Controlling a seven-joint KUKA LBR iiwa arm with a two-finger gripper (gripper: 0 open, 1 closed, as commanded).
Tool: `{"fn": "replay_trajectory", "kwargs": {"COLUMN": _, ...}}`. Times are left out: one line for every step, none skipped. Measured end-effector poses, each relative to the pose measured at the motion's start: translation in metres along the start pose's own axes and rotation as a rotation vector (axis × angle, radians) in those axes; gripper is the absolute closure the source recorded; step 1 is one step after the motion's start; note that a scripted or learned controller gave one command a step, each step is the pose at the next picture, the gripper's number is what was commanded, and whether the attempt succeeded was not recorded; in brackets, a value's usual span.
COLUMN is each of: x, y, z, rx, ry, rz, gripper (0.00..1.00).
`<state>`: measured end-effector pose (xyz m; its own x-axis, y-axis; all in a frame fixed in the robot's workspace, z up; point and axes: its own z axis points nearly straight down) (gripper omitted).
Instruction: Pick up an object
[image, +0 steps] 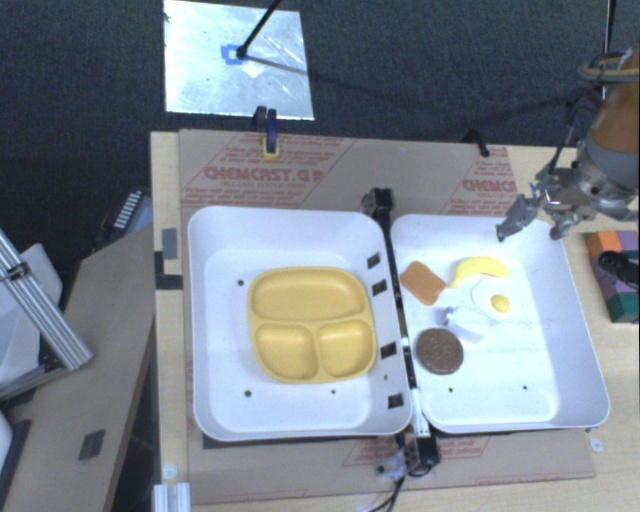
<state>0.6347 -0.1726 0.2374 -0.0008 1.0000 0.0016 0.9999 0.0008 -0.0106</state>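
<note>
From the overhead camera, I saw my gripper (537, 216) spread open and holding nothing, hovering over the right bin's (575, 300) far edge. The toy banana (478, 267), fried egg (490, 299), toast (423, 282) and brown cookie (439, 352) lay unpicked there, so the grasp remained to do.

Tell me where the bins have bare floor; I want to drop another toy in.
Right bin: bare along its near and right sides, beyond the brown disc. Crowded upper left, around the banana and fried egg. Left bin: only margins around the yellow tray.
</note>
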Motion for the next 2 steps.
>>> {"fn": "replay_trajectory", "kwargs": {"x": 0.001, "y": 0.002, "z": -0.008, "rx": -0.012, "ry": -0.002, "rz": -0.003, "gripper": 0.00}}
{"fn": "replay_trajectory", "kwargs": {"x": 0.002, "y": 0.006, "z": 0.032, "rx": -0.012, "ry": -0.003, "rz": -0.003, "gripper": 0.00}}
